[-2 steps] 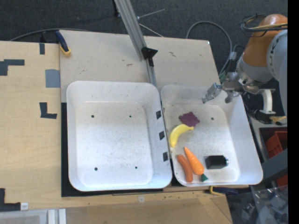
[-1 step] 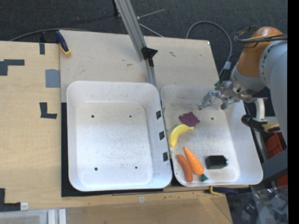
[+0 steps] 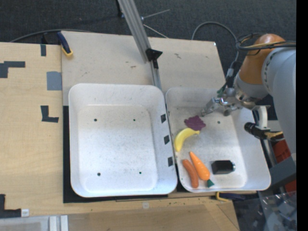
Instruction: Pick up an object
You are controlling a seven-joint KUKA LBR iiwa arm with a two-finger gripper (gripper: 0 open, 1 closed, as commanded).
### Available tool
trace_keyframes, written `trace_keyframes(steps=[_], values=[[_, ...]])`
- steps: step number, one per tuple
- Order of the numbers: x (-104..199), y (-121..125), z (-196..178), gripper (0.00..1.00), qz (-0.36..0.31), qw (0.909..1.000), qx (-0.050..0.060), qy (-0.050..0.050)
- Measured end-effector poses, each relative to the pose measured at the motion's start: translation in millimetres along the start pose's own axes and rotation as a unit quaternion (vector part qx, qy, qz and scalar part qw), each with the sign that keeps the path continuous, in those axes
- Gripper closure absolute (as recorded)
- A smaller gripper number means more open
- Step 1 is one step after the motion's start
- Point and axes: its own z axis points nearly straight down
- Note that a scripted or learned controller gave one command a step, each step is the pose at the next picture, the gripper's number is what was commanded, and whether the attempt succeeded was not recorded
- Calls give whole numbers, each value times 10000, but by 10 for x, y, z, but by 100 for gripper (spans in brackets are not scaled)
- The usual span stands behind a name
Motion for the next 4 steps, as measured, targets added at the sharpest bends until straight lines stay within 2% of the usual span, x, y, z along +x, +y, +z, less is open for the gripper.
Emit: trace_keyframes(steps=[1,4], values=[[5,8,-119,100,-8,10000,-11,-6],[273,4,-1803,100,-2,10000,-45,0]])
